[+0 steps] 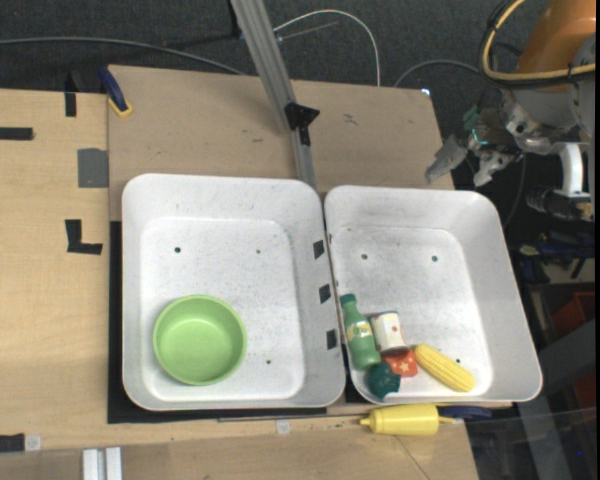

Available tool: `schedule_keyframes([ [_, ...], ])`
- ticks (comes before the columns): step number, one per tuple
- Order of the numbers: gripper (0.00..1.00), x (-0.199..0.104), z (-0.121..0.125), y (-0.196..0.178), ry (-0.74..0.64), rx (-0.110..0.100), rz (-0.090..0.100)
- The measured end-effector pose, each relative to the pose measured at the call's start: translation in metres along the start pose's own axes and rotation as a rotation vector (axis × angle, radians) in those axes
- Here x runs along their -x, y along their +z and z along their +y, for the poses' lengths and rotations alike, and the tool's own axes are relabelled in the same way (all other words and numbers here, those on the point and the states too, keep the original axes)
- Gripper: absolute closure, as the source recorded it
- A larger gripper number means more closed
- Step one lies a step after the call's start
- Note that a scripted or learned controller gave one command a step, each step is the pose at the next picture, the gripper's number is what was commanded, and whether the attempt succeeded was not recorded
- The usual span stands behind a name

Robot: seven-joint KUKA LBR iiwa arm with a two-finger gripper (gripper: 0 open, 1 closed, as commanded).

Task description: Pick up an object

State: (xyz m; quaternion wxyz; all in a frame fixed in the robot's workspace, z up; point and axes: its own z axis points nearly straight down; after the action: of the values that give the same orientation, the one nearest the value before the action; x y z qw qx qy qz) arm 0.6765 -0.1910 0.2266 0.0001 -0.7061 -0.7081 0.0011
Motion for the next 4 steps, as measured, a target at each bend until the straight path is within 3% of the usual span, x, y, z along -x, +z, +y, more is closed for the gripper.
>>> schedule_keyframes([
  [1,0.0,0.0,0.0,0.0,0.0,0.0,0.0],
  [4,0.0,0.007,-0.009,0.132,0.003,-0.01,-0.002],
])
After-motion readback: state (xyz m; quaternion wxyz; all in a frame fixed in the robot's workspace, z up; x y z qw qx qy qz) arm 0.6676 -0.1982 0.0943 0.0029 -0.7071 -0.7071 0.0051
